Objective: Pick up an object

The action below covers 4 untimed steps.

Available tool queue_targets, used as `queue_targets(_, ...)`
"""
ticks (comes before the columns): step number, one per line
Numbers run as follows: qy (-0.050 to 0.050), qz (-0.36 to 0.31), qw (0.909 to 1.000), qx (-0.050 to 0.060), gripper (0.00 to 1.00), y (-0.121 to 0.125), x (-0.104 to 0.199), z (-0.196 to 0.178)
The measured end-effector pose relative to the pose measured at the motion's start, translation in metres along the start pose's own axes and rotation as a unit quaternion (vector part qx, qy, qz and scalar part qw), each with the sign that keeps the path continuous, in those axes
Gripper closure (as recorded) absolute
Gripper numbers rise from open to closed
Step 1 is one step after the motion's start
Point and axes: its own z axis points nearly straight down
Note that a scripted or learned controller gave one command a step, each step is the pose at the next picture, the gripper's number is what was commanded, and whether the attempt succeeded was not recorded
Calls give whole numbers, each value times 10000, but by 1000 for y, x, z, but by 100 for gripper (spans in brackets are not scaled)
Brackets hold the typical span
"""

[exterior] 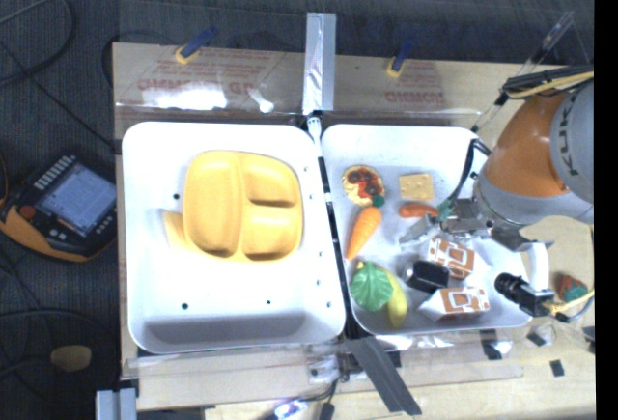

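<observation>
The right bin (454,140) holds several toy foods. A small round pizza (363,183) and a square cracker (416,186) lie at the back. An orange carrot (362,231) lies beside the divider, and a small red sausage (416,210) sits in the middle. At the front are a green leafy vegetable (371,286) with a yellow piece (396,311) beside it, a black object (424,275), and two orange-and-white cartons (451,256) (463,301). My gripper (435,227) hangs low over the bin's middle, between the sausage and the upper carton.
The left bin (145,215) holds a yellow divided tray (241,204). A metal strip (320,61) rises behind the wall between the bins. The arm (531,177) covers the right bin's right side.
</observation>
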Motion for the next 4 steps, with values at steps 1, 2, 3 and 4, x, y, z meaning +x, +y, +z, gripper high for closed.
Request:
queue_targets(1, -53, -444, 9989, -124, 0, -29, -11, 18)
queue_targets(2, -41, -457, 9988, -150, 100, -25, -9, 9)
queue_targets(3, -13, 454, 9990, 8, 100, 5, 45, -59)
queue_targets(4, -29, 927, 9957, 3, 100, 39, 114, -133)
